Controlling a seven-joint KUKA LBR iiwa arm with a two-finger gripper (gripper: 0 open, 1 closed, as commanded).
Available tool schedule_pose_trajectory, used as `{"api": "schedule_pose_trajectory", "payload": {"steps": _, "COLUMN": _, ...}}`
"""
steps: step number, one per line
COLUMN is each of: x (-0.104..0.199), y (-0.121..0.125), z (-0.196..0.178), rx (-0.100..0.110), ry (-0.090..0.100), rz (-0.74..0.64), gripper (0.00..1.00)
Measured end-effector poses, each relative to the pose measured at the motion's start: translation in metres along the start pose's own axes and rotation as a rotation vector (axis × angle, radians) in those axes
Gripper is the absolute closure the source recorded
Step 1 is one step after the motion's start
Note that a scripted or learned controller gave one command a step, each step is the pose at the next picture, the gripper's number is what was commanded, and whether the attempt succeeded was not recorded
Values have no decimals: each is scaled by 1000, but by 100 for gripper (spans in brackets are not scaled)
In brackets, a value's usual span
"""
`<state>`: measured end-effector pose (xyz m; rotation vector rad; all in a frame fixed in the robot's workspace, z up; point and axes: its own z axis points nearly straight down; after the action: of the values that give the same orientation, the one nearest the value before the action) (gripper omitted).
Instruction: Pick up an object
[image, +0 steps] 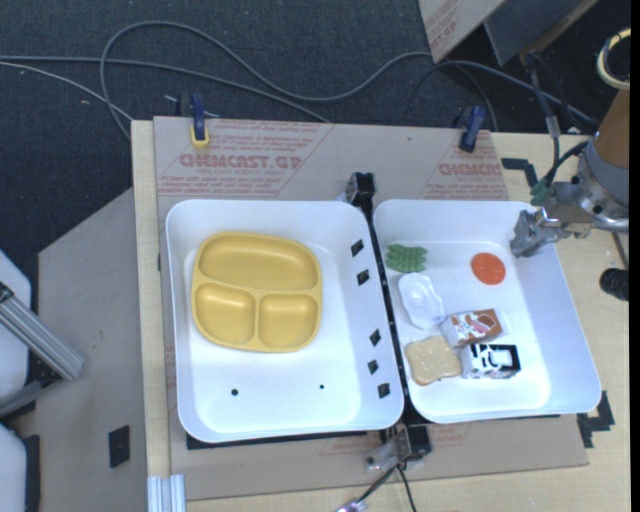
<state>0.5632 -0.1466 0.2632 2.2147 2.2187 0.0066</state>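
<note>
Objects crowd the right bin (560, 300): pincer (527, 240), grip state unclear, hovers at two o'clock; descending there risks striking the rim.

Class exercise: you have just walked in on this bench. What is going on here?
A robot arm reaches in from the right, its gripper hanging over the upper right corner of the right bin. It holds nothing visible. That bin has a green item, an orange disc, a white piece, a small packet and a toast slice. The left bin holds a yellow tray.
</note>
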Motion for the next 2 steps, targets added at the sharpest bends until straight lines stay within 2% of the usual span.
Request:
{"api": "schedule_pose_trajectory", "payload": {"steps": 1, "x": 0, "y": 1, "z": -30, "rx": 3, "ry": 1, "rz": 0, "gripper": 100}}
{"api": "schedule_pose_trajectory", "payload": {"steps": 2, "x": 45, "y": 13, "z": -9, "rx": 11, "ry": 4, "rz": -3, "gripper": 100}}
